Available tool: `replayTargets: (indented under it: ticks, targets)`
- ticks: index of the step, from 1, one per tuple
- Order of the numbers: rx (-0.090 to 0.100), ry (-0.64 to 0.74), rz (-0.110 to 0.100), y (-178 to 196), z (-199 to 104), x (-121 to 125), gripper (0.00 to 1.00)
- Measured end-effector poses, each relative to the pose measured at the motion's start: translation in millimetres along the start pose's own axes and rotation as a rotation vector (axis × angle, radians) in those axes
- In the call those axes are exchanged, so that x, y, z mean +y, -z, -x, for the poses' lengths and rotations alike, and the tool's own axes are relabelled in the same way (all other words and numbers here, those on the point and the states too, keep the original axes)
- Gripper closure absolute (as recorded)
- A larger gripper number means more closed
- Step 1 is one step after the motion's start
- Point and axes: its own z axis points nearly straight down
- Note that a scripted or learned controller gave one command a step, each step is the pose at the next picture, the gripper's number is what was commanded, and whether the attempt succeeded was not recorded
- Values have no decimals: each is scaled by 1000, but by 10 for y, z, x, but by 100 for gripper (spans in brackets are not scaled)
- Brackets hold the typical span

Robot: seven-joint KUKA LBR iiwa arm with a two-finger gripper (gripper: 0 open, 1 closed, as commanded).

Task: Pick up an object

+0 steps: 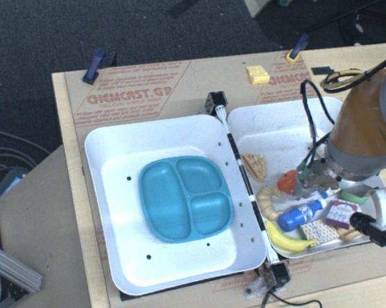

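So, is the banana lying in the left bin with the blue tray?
No, the banana lies in the right bin; the left bin holds the blue tray.

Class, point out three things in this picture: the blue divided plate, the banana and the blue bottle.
blue divided plate [184, 197]: camera view, on the central ridge between its compartments.
banana [285, 238]: camera view, on the middle of its curved yellow body.
blue bottle [300, 213]: camera view, on its blue body.
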Motion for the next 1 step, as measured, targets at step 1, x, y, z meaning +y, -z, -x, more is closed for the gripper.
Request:
replayTargets:
  ticks: [1]
  targets:
    - [0, 0, 0, -1, -1, -1, 0]
